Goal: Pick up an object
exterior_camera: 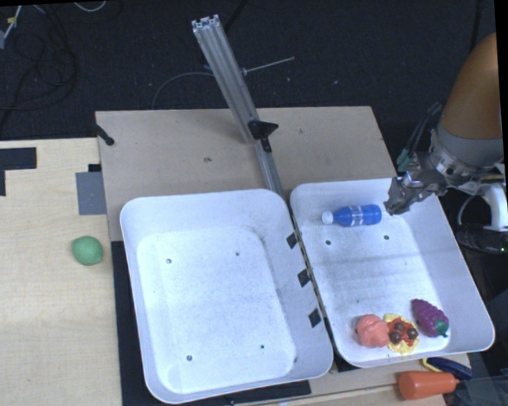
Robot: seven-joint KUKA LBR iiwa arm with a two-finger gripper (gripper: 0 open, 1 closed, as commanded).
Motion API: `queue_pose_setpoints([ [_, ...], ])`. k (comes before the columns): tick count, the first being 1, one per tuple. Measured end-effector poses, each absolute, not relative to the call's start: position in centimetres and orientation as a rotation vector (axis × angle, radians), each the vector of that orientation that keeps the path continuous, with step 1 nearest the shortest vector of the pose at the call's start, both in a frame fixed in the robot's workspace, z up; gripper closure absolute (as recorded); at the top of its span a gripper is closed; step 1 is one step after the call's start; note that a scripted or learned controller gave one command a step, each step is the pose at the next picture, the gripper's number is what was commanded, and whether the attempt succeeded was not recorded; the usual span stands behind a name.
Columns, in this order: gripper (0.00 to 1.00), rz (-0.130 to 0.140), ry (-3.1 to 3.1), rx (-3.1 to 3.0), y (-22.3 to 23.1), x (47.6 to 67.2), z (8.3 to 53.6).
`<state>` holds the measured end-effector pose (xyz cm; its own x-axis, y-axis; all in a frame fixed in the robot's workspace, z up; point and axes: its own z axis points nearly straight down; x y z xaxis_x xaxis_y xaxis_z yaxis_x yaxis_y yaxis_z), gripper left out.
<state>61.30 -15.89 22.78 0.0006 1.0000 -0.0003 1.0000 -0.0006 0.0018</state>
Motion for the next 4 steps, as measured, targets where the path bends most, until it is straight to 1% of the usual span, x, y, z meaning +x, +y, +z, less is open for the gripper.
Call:
queue_pose_setpoints([
  [1,1.0,0.0,2.227,2.219,-10.4,61.6,21.9],
  [2,1.0,0.001,2.226,2.218,-5.9,61.9,22.7],
  [3,1.0,0.001,2.226,2.218,-0.2,62.4,22.9],
  [4,1.0,0.002,2.227,2.218,5.3,61.2,23.7],
])
